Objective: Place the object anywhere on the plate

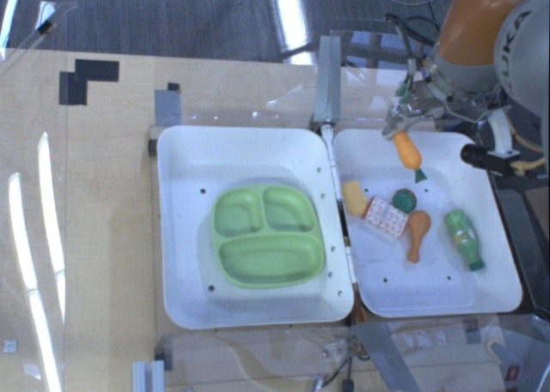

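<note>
The arm enters from the right, and its pincer sits above the far edge of the right bin. A toy carrot hangs just under it, orange body slanting down and to the right with its green tip lowest. The carrot's upper end meets the metal fingers, so it looks pinched there and lifted off the bin floor, though the contact itself is small and partly masked by the wrist hardware. I read the pincer as closed on the carrot's top, with no gap to be seen.

The green plate, divided into three compartments, lies in the left bin, well apart from the carrot and across the ridge where the two bins meet. Left on the floor of the right bin are a yellow piece, a red-and-white patterned block, a dark green round item, a brown drumstick and a green bottle.

By my judgement the pick step is done and the carry is the step in hand. The next move calls for a sweep left and toward the near side, high enough to clear the bin walls, until the carrot is over the plate, then a descent and a release. The grip on one end seems slight, so a swing could loosen it
</note>
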Controlling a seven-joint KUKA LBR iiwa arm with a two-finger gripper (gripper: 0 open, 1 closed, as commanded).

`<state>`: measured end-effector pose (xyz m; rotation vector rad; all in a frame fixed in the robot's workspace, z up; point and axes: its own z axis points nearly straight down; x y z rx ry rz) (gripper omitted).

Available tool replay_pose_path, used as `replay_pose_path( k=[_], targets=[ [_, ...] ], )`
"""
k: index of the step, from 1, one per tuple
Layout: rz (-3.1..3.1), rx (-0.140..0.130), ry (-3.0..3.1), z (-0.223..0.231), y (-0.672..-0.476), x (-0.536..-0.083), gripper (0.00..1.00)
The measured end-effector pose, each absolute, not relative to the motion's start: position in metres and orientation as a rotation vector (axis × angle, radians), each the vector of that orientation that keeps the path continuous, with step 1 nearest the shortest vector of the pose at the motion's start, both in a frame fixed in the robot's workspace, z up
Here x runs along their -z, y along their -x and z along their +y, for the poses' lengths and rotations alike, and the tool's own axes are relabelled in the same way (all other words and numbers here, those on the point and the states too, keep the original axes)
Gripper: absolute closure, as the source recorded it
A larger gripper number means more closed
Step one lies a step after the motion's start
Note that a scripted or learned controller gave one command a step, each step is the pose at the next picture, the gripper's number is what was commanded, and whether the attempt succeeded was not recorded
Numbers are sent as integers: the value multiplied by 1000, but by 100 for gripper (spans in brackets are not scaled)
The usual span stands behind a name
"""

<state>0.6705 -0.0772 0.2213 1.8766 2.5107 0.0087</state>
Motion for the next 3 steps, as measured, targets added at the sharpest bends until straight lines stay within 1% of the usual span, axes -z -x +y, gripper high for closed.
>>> replay_pose_path(
  k=[1, 2, 3],
  targets=[
    [2667, -7, -1650, -9, -651, -188, 100],
    [2709, -7, -1583, 49, -585, -186, 100],
    [2707, -7, -1586, 48, -585, -186, 0]
  ],
)
